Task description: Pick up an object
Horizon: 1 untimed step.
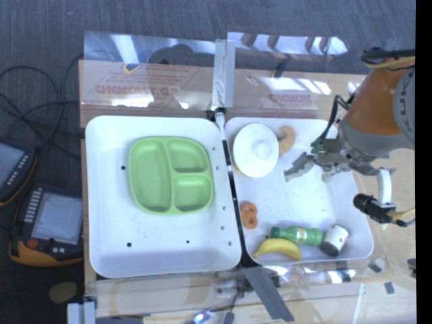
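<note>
Fruit and bottle lay nearest, crowded along the front wall of the right bin [364,245]: a yellow banana [278,249] touching a green bottle [298,235], with a small grey-and-white cylinder [333,239] at the bottle's end. The banana looked like light, smooth plastic, curved and likely to slip from a pinch at its tips; its thick middle seemed the better hold, though the wall just behind it left little finger room. The bottle would probably roll; a grip across its body seemed wisest. An orange pretzel-like piece [248,214] sat by the divider, flat and hard to get under.

Mid-bin was bare floor, the best open room for a descent. Above it hung the gripper [316,163], jaws spread apart and holding nothing, its fingers pointing toward the divider.

Farther back rested a white round lid or bowl [256,150], stiff, wide and slick, awkward for two fingers, with a tan piece [287,138] just beside it. In the left bin [101,201] lay a green divided tray [171,175], well clear of every wall.
</note>
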{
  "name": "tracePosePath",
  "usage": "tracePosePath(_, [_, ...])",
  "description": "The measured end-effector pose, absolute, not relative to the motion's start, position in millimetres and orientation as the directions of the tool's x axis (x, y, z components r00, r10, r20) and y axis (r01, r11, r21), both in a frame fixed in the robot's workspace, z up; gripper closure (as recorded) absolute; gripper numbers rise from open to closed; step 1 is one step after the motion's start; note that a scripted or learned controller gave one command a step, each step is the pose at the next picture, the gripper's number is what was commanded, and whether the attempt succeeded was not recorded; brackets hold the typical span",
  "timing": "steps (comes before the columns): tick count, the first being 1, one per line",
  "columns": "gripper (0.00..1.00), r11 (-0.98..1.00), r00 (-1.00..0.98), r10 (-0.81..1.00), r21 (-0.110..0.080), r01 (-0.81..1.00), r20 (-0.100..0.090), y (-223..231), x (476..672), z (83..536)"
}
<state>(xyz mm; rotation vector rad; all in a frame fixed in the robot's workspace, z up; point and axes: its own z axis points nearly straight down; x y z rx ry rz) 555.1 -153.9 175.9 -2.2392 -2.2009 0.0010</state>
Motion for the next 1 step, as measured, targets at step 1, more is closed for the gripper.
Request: tracePosePath(1, [0.0,0.1,-0.1,0.995,-0.002,0.995,0.002,-108.8,583.4,208.9])
